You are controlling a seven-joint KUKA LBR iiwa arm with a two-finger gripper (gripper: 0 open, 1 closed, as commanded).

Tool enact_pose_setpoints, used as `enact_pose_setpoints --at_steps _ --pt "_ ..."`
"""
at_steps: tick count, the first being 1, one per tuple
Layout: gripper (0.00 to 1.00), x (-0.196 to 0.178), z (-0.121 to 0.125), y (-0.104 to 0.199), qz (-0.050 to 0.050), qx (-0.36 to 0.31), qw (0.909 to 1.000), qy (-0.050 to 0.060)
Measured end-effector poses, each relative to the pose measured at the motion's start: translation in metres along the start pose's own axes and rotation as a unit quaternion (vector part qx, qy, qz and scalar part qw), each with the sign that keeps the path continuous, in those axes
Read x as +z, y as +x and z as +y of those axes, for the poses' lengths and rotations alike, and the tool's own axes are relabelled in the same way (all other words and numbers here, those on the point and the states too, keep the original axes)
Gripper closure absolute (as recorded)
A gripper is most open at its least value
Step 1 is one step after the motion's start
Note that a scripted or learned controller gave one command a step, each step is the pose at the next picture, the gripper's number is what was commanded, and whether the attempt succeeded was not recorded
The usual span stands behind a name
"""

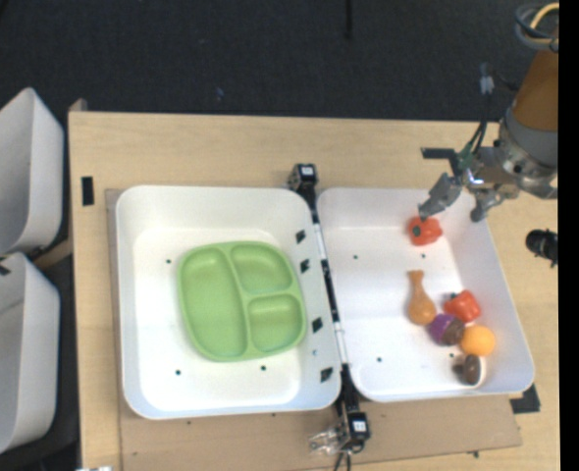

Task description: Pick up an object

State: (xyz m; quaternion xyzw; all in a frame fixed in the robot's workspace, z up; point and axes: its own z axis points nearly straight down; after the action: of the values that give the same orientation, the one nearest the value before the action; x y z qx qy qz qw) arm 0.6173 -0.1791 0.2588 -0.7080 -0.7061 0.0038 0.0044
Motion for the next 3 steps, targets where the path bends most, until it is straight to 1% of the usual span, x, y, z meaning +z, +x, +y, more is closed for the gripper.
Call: enact_pose_setpoints --at_steps 1,2,3 --pt "0.0 -0.008 0.002 0.001 -0.001 -0.001 1.0 -0.007" --pt "0.0 0.038 0.011 0.004 -0.002 -0.003 1.0 -0.006" --pt "0.0 0.08 0.009 -0.003 -0.002 -0.001 1.0 -0.007"
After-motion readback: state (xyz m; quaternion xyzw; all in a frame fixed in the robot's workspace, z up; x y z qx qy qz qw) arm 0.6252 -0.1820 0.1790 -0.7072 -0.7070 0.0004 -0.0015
